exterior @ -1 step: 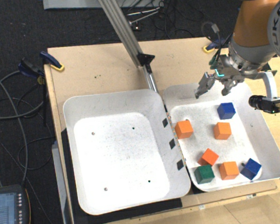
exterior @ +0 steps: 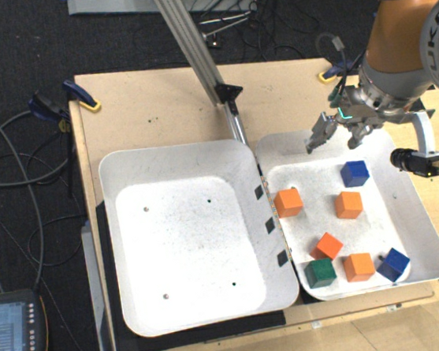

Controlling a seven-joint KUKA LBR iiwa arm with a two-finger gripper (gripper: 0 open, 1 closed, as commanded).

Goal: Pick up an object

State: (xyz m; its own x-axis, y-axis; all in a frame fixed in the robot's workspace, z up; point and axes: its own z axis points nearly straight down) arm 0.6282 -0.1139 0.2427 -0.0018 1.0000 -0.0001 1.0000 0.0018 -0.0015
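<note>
1. On my left I see the left bin point(exterior: 184, 239), white with dark specks across its floor, sitting on the wooden bench point(exterior: 154, 99).
2. Just beside it is the right bin point(exterior: 419, 218), the two rims touching along the middle.
3. Inside the right bin, the leftmost orange cube point(exterior: 288, 202) sits near the dividing edge.
4. Toward the front I count a green cube point(exterior: 321, 273), a tilted orange cube point(exterior: 328, 245) just behind it, then another orange cube point(exterior: 358, 266) and a blue cube point(exterior: 393, 264) near the front rim.
5. Further back are one more orange cube point(exterior: 348, 204) and a second blue cube point(exterior: 355, 173).
6. The gripper point(exterior: 334, 134) hovers over the bin's back edge; I see its fingers spread apart with nothing between them, behind the second blue cube.
</note>
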